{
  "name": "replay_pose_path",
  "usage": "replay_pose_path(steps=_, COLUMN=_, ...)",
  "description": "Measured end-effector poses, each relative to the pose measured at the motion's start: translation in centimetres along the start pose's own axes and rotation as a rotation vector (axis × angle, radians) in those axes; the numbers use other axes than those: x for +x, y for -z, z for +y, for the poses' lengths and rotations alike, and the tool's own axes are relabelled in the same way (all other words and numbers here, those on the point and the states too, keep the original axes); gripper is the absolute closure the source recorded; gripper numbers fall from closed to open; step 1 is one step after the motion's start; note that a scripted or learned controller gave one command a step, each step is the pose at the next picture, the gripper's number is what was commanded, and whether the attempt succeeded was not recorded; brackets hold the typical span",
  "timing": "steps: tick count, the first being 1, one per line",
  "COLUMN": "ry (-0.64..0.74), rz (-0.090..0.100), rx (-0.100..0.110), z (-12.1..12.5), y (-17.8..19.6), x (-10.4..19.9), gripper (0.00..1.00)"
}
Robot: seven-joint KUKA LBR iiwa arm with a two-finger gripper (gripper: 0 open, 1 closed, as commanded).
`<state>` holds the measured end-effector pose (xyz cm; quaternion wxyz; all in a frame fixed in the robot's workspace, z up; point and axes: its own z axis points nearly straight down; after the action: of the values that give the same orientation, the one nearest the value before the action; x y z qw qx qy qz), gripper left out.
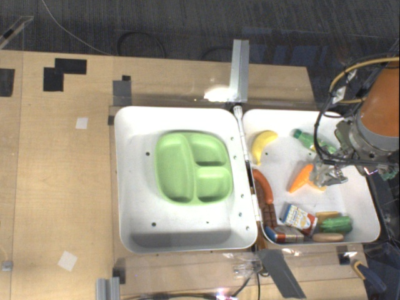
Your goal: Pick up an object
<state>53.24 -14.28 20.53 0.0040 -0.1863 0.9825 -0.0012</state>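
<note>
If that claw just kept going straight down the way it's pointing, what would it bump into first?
Probably the orange carrot, which lies just beside the gripper on the right bin's floor; depth is unclear, so it might land on bare floor instead.

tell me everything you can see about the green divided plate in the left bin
The green divided plate is pale green and looks like smooth plastic, with rounded corners. Raised ridges split it into three compartments: one long one on the left and two smaller ones on the right. It lies flat and upright, holding nothing, near the middle of the left bin, touching only the bin floor.
</note>
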Motion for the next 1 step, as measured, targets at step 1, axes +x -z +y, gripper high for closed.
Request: replay_pose_path(steps=1, ry=-0.099, rz=-0.006, rx=0.002, z=-1.69, y=4.8, x=-8.08, gripper=1.0)
